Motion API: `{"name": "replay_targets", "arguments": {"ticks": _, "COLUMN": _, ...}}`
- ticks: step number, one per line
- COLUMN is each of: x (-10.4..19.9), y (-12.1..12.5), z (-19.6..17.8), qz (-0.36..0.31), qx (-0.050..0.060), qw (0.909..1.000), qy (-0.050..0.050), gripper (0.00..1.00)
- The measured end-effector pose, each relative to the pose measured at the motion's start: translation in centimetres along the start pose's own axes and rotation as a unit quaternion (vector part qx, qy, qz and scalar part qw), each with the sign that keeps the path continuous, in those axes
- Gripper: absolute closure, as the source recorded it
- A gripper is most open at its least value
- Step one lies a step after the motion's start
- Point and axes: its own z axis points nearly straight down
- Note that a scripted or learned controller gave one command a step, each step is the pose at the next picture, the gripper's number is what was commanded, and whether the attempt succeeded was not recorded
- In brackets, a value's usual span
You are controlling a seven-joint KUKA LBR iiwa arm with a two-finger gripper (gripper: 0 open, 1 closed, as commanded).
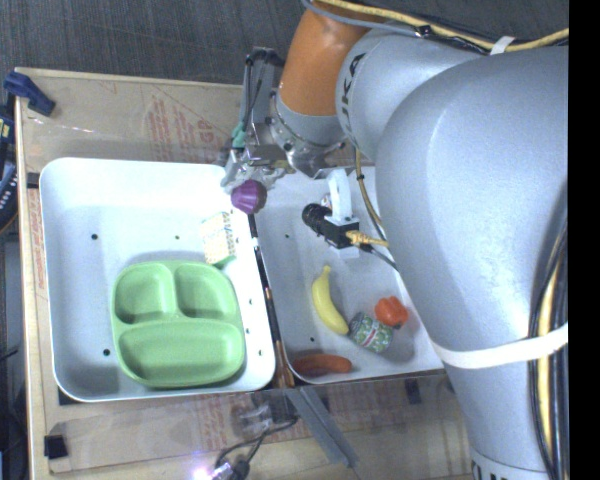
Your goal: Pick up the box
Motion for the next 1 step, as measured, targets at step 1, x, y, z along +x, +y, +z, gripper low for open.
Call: {"name": "replay_targets", "arguments": {"ticks": 1, "x": -3.11, "y": -6.03, "z": -0.95, "qz": -0.108, "qx": 0.002, "qw": 0.9941, "qy": 0.001, "gripper": 1.0}}
